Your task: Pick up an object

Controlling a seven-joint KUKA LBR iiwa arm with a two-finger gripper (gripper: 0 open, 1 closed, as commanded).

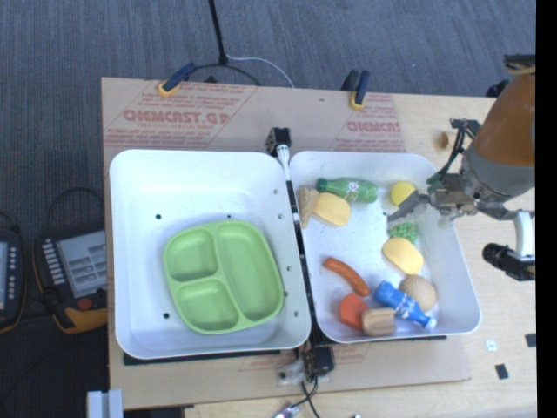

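Glossy white plastic bins (139, 190); matt green plastic tray (224, 275); brown cardboard sheet (183, 116).

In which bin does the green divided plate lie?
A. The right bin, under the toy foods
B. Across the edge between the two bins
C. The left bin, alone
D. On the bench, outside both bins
C: the green divided plate lies flat on the floor of the left bin, while the toy foods, such as the green bottle, are in the right bin.

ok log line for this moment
gripper: above right white bin, near small yellow item | grasp: none seen | green divided plate: left bin
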